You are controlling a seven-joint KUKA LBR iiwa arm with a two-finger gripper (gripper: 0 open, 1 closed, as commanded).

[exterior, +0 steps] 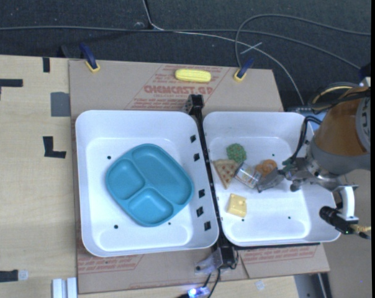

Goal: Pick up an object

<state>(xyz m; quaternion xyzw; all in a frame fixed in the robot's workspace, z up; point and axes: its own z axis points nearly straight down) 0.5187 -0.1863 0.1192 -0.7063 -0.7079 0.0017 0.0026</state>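
The right bin (pixel 299 228) holds several small items: a green broccoli-like piece (pixel 236 152), a tan waffle-patterned wedge (pixel 224 170), a clear plastic cup lying on its side (pixel 247 176), an orange piece (pixel 266 165) and a yellow cheese-like square (pixel 237 205). My gripper (pixel 267 182) reaches in from the right, low in the bin. Its dark tip sits just right of the clear cup and just below the orange piece, partly covering the latter.
The left bin (pixel 88 129) holds a blue divided plate (pixel 149 184). A yellow banana-like object (pixel 192 75) lies on the cardboard behind the bins. The grey and orange arm (pixel 339 141) hangs over the right bin's right wall. Cables run across the back.
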